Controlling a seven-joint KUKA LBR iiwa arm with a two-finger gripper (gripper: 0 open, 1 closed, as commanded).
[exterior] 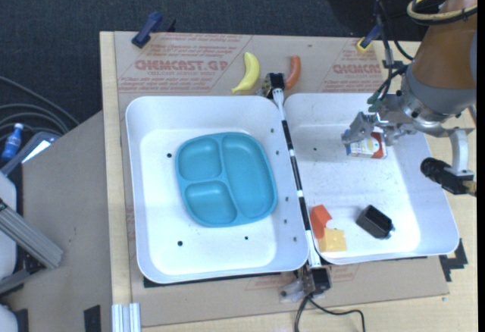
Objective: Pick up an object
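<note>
My gripper hangs over the back part of the right bin, the arm coming in from the right. Directly under it is a small red, white and blue packet, partly covered by the gripper, and I cannot tell whether the two touch. Toward the front of the same bin lie a black block, an orange block and a yellow piece, the last two close together in the front left corner.
The left bin holds a blue divided plate. Behind the bins, a yellow banana and an orange sausage-shaped toy lie on the bench. A blue clamp grips the bench's back left edge.
</note>
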